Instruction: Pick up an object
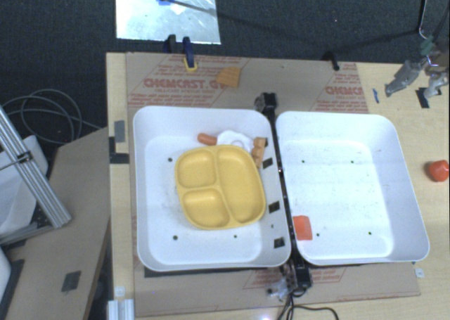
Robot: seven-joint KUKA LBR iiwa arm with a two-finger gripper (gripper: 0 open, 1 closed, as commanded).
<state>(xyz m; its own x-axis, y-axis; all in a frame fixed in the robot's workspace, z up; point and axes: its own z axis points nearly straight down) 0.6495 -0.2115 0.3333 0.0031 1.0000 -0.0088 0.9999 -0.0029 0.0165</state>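
- Bench (116,192) seen from above at a slant, carrying two shallow white bins that are sitting side by side, their inner rims touching.
- Left bin (151,132) is holding a yellow divided plate (218,188) with three compartments, lying flat near the bin's middle and turned slightly askew.
- Just beyond the plate's far edge, a small orange sausage-shaped piece (207,139) is lying on the bin floor.
- Beside that piece, a white rounded object (232,140) is resting against the plate's far edge; what it is cannot be told.
- A small tan block (259,147) is sitting just right of the white object, close to the bin's right wall.
- Right bin (344,192) is holding one red-orange block (301,227), lying in its near left corner, well apart from everything in the left bin.
- Another red-orange object (437,170) is sitting on the bare bench outside the right bin, near the frame's right edge.
- A printed cardboard sheet (176,83) is lying under both bins, with a tan scrap (228,77) resting on it beyond the left bin.
- Blue and yellow clamps (188,55) are gripping the sheet's far edge.
- A shiny metal plate (167,2) is lying on the dark floor beyond the bench.
- Grey metal fittings (408,78) are showing at the bench's far right corner.
- Jaws: whether they are spread or pressed together cannot be told.
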